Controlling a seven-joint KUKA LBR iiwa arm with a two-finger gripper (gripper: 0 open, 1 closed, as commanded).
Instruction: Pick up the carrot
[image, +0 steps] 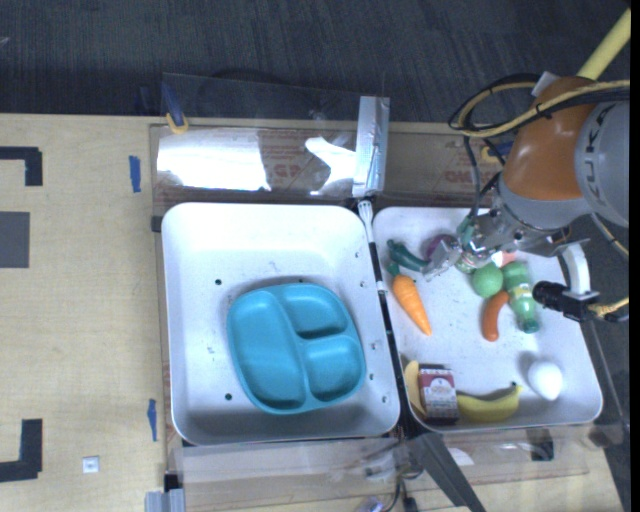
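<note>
the claw (480, 243) hangs over the right bin (570, 400), near a green ball (488, 281); whether it is spread or pressed together i cannot tell. the carrot (410, 304) lies apart to its left, near the bin's left wall. it looks light, stiff, slick plastic; best pinched across its thick middle.

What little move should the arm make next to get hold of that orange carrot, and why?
Probably a short shift toward the left bin and the camera. The gripper hangs at the far side of the right white bin, above the round green toy, while the orange carrot with a green top lies apart from it by the wall between the bins. It needs to be over the carrot before lowering.
</note>
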